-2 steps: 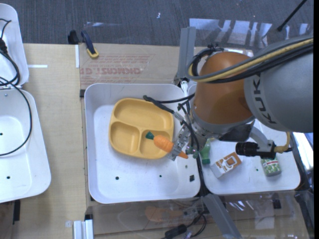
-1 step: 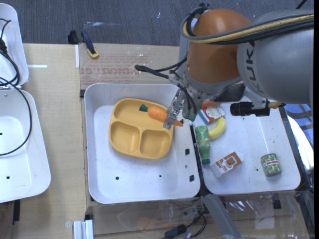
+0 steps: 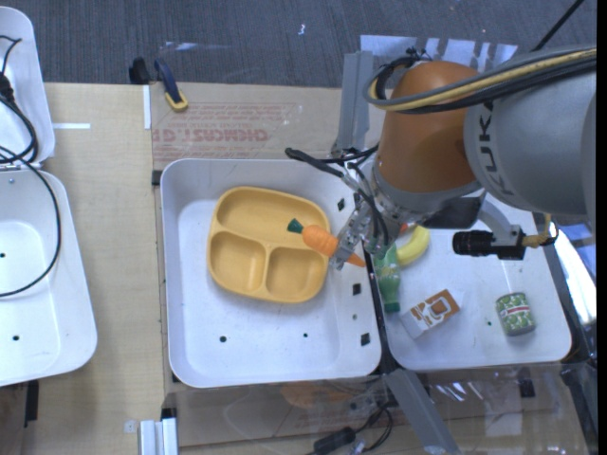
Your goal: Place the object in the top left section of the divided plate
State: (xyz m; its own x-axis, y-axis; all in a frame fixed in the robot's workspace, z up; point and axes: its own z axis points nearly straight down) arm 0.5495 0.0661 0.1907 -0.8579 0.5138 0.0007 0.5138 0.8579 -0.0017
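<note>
Camera view: two-finger gripper [image 3: 353, 245] closed on an orange toy carrot [image 3: 322, 241] at the right rim of the yellow divided plastic plate [image 3: 248, 275] — green tip pointing left, toward the top-left section.

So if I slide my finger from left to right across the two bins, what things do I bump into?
Yellow plate → carrot → green bottle → banana → little carton → green can.
</note>
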